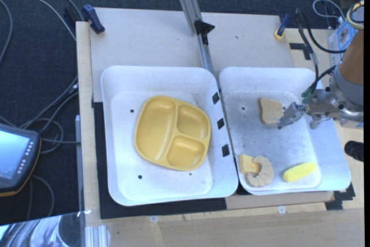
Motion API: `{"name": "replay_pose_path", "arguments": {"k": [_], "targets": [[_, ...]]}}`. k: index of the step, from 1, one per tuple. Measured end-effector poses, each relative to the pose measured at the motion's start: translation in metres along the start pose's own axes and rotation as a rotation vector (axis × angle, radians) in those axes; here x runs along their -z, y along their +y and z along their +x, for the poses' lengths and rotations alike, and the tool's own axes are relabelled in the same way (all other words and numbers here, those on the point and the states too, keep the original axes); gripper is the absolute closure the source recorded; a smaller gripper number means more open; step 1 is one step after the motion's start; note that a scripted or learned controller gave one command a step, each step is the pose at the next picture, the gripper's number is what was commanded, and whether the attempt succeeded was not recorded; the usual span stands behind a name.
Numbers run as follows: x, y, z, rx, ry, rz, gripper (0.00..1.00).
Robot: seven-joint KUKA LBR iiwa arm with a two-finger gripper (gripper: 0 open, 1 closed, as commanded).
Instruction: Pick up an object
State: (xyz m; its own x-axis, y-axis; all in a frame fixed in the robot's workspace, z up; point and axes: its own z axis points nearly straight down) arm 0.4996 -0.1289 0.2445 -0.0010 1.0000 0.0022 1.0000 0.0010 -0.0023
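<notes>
The tool point(287, 117) hung low in the right bin point(324, 81), tips just beside the bread slice point(270, 110), probably lined up to grasp it; whether it was open, I cannot tell. The corn cob point(299, 171) lay well apart.

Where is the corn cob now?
The corn cob lies in the right bin, near its front right corner, right of the round cracker.

Two shallow white speckled plastic bins point(118, 124) sit on pale beige board. A mustard-yellow three-compartment plastic tray point(172, 132) contrasts with tan toy bread point(270, 111) and bright yellow toy corn point(299, 171) at five o'clock.
</notes>
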Motion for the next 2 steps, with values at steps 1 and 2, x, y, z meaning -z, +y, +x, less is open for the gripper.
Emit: {"name": "replay_pose_path", "arguments": {"k": [1, 2], "targets": [[0.0, 0.0, 0.0, 0.0, -0.001, -0.001, 0.0], [-0.062, 0.002, -0.003, -0.001, 0.001, 0.005, 0.0]]}}
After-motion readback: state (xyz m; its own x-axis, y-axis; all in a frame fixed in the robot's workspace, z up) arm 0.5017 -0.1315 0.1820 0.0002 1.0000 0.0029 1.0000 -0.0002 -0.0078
